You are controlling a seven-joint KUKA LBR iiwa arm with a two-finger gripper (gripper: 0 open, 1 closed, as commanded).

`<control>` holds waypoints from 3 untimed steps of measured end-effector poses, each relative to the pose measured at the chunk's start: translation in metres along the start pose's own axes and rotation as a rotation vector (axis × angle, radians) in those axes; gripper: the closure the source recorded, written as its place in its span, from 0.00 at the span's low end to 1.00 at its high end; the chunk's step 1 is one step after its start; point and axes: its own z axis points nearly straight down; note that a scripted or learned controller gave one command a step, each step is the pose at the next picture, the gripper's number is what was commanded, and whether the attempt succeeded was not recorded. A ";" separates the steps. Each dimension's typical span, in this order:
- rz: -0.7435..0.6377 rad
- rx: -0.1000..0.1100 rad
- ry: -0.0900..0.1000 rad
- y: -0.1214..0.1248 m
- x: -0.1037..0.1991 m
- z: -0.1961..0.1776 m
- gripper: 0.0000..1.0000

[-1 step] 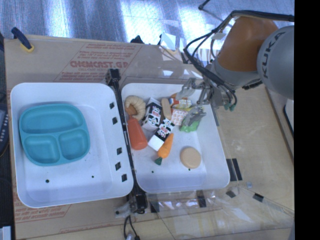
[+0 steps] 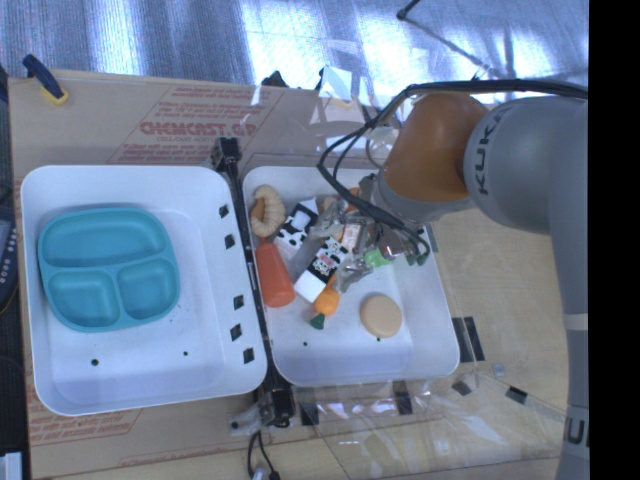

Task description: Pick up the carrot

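- Carrot [image 2: 326, 302] lay in the right bin [image 2: 430, 353], a small orange piece with a green end pointing toward the near wall, just below the gripper [image 2: 345, 253].
- It sat between a tall orange-red bottle-like item [image 2: 273, 273] on its left and a round tan disc [image 2: 380, 315] on its right, close to both, so a descent had little room on either side.
- The gripper hung over the clutter in the middle of that bin, among black-and-white patterned blocks [image 2: 292, 230]; whether it was released or clenched could not be told, since cables and the wrist covered it.
- Nothing showed the carrot as grasped; it appeared to rest on the bin floor, perhaps leaning on a white block [image 2: 310, 286].
- A tan ring-shaped item [image 2: 266, 211] lay at the bin's far left corner, out of the way.
- The left bin [image 2: 60, 378] held a blue divided tray [image 2: 107, 266], well apart from the work.
- Both bins sat on the counter [image 2: 150, 118], side by side.
- Judged from this, the pick was not yet done.
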 end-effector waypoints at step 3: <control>0.374 -0.004 0.019 -0.004 0.119 0.006 1.00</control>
